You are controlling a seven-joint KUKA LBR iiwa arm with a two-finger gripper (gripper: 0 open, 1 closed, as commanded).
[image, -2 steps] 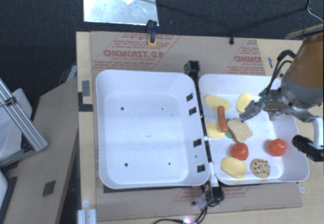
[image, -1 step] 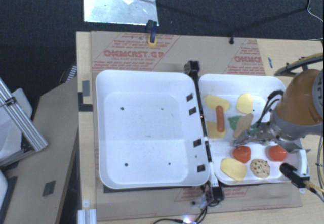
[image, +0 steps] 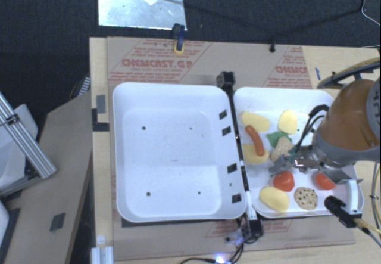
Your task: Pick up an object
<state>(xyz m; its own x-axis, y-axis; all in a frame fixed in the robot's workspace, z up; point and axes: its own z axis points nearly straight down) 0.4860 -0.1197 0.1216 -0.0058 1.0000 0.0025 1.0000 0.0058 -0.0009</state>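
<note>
The right bin point(image: 241, 108) holds several toy foods: an orange-red sausage point(image: 255, 140), a yellow lemon point(image: 288, 121), a yellow piece point(image: 255, 120), a green piece point(image: 275, 137), a beige piece point(image: 281, 148), a red tomato point(image: 284, 181), a yellow potato shape point(image: 274, 198), a chocolate-chip cookie point(image: 305, 198) and a red piece point(image: 324, 181). My gripper point(image: 287, 164) hangs over the middle of this bin, just above the tomato and beside the beige piece. Nothing can be seen held in it.
The left bin point(image: 128, 155) lies beside the right one, with black clips point(image: 229, 132) along the shared wall. The arm point(image: 351, 126) covers the right bin's right side. A cardboard sheet point(image: 161, 60) lies under both bins.
</note>
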